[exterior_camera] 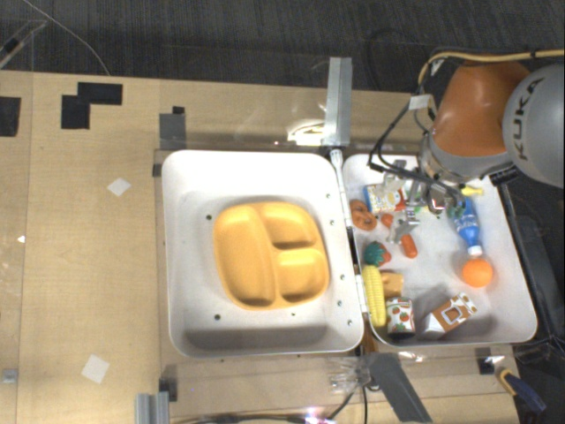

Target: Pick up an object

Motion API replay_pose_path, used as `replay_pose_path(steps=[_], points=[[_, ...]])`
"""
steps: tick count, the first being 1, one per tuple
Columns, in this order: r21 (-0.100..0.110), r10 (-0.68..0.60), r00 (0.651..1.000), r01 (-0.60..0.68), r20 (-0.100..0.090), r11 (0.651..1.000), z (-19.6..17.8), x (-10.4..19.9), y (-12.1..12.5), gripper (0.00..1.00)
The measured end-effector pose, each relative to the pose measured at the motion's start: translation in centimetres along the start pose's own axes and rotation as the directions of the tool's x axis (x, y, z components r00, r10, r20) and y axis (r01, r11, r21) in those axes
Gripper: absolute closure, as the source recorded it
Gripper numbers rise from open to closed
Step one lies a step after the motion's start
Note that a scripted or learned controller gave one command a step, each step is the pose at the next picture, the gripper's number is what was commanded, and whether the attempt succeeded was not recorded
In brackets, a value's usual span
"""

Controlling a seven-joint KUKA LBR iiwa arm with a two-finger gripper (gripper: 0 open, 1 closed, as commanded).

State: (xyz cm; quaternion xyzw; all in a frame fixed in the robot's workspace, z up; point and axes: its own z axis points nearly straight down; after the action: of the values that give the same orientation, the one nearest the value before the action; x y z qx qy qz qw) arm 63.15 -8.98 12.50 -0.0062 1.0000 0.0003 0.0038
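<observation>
- Two white bins are sitting side by side on the bench (79, 263); I am reaching in from the right over the right bin (512, 321).
- My gripper (408, 223) is hanging low over the upper middle of the right bin, amid the clutter there.
- My jaws: blurred and overlapped by cables and items beneath; I cannot tell whether they are apart or together, and I am seeing nothing clearly clamped between them.
- My wrist, with its orange band (472, 104), is covering the bin's upper right corner; whatever lies under it is hidden.
- Candidate objects are all lying in the right bin. A blue bottle (467, 223) is lying just right of my gripper, with an orange ball (477, 273) below it.
- A small red piece (410, 246) is lying just below my gripper; its shape is hard to make out.
- A white packet (381, 198) and an orange-brown item (362, 215) are lying to my gripper's left, near the bin's left wall; the print on the packet is too small to read.
- A green ball (377, 253) and a yellow corn cob (373, 294) are lying along the left wall further down.
- Two small cartons (401, 315) (454, 312) are resting near the bottom edge.
- The left bin (190, 201) is holding a yellow divided tray (269, 253), well apart from me.
</observation>
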Motion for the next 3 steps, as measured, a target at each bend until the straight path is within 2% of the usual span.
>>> replay_pose_path(steps=[1,2,3], points=[[0.001,0.000,1.000,0.000,0.003,1.000,-0.1,-0.1,0.0,0.00],[0.004,0.266,0.964,-0.266,-0.021,0.964,3.5,-3.6,-0.8,0.00],[0.001,0.425,0.905,-0.425,-0.018,0.905,3.6,-3.1,-1.7,0.00]])
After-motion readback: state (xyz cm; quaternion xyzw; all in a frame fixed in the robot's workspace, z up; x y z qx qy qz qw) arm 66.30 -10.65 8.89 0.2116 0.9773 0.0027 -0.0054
